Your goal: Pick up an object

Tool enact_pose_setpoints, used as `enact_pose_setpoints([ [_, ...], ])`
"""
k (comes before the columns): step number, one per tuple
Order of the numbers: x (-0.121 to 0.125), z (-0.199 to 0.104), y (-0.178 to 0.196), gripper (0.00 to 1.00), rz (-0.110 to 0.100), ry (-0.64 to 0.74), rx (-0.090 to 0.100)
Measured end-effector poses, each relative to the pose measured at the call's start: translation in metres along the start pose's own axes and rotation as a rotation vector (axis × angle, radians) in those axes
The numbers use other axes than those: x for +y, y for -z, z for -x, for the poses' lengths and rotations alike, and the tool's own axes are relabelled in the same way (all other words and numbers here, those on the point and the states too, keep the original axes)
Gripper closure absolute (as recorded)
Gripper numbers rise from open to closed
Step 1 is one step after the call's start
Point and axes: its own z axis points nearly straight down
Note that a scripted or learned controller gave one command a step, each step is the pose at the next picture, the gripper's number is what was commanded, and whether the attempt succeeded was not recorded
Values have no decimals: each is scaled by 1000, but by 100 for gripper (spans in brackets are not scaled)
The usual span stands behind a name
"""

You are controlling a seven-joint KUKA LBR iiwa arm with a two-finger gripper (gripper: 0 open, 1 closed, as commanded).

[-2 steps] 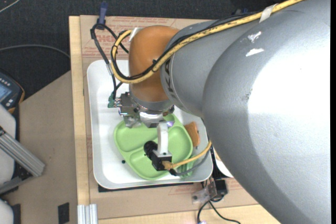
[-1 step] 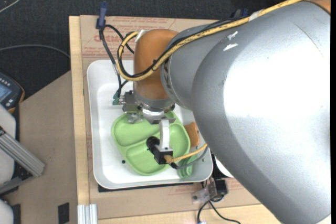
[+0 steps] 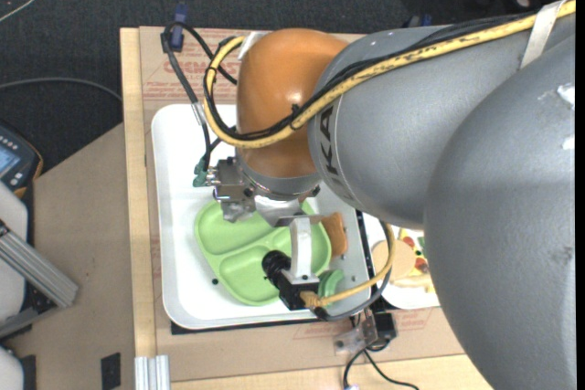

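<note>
Arm [image 3: 439, 105] low over left white bin [image 3: 172, 196]. Gripper [image 3: 236, 202] sits at green divided plate [image 3: 239, 274] lying in bin; open or closed cannot be told. Brown item [image 3: 335, 235] beside plate. Best: catch plate's raised rim, lift straight, slowly; smooth plate likely slips.

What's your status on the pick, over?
Tool low over green plate in left bin. Hold unconfirmed. Arm covers much of it.
</note>
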Motion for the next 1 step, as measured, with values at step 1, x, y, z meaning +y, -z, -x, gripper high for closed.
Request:
enact_pose_setpoints([
  [1,33,2,162,100,16,-3,4],
])
